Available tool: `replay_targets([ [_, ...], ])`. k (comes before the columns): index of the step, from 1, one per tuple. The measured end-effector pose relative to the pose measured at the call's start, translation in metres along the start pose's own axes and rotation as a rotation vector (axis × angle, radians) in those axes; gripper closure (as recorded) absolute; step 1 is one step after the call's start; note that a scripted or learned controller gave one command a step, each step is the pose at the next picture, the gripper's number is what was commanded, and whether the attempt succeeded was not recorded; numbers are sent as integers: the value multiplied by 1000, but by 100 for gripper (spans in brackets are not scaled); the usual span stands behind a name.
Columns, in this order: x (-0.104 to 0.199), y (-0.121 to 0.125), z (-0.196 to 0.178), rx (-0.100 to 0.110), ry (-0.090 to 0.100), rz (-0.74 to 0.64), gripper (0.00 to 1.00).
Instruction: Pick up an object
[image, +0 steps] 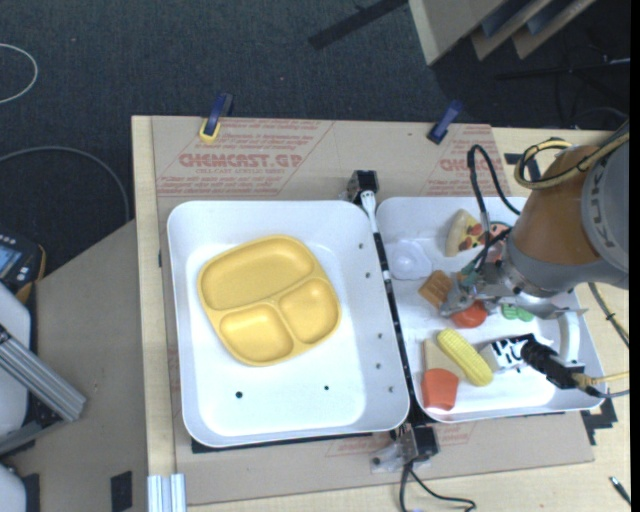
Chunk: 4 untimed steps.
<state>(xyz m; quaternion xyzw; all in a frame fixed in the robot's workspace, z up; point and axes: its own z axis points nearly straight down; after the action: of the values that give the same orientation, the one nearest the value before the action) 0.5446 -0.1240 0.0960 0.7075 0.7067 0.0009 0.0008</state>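
My gripper (473, 298) is low in the right bin (585, 330), below the grey arm with its orange band (545, 215). It hangs just over a small red round thing (468, 318) and right of a brown block (436, 288). A yellow toy corn cob (465, 357) lies in front of it, with an orange-red cup (440, 389) near the bin's front edge. A pizza-slice toy (462, 232) sits at the back, a clear round lid (405, 259) at the back left. A green piece (517, 312) and a black-and-white item (509, 351) lie to the right, partly hidden by the wrist.
The left bin (200, 380) holds a yellow divided plate (268, 299) in its back half. A ridge with screws (385, 300) separates the two bins. Clamps hold the board at the back (211, 120).
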Motion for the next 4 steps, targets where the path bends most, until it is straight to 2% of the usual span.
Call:
replay_targets([
  [3,-3,-6,-131,-4,-2,-2,100],
  [4,5,51,-131,-4,-2,-5,100],
])
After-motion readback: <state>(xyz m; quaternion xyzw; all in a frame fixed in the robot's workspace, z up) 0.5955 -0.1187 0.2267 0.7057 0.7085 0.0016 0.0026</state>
